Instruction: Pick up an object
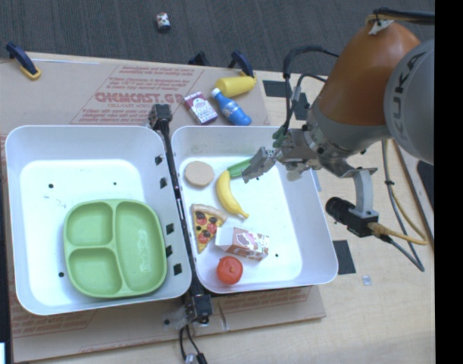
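My gripper (270, 165) hangs over the upper right part of the right bin (311, 233), reaching in from the right. Just to its left lies a green item (238, 169), partly hidden by the gripper. A yellow banana (229, 194) lies below that. Also in this bin are a round tan cookie (199, 174), a pizza slice (207, 227), a small carton (244, 243) and a red tomato (229, 271). Nothing shows as held.
The left bin (34, 158) holds a green divided plate (116, 247). Behind the bins, on cardboard, lie a yellow bottle (236, 86), a blue bottle (231, 108) and a small red and white box (201, 108). Black clips line the divider between the bins.
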Available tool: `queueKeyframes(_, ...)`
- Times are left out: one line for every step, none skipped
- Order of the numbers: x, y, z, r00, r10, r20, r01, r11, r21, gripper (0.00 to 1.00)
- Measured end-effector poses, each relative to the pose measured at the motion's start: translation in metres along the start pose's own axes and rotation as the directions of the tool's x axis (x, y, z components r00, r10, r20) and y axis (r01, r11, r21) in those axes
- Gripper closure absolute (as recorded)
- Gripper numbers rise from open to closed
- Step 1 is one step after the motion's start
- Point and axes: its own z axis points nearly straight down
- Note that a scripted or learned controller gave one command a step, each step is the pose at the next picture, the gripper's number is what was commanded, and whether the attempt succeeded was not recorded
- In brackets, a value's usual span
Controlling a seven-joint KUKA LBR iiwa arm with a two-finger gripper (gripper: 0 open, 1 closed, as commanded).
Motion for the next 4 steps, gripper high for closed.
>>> queueKeyframes(0.006, -0.06, 0.137, 1.0, -0.001, -0.001, 0.001, 1.0, 0.003, 0.0)
queueKeyframes(0.0, 0.057, 0.192, 1.0, -0.001, 0.0, 0.001, 1.0, 0.001, 0.0)
queueKeyframes(-0.001, 0.057, 0.182, 1.0, -0.004, 0.001, 0.004, 1.0, 0.003, 1.0)
queueKeyframes(0.053, 0.012, 0.091, 1.0, -0.002, 0.0, 0.002, 1.0, -0.001, 1.0)
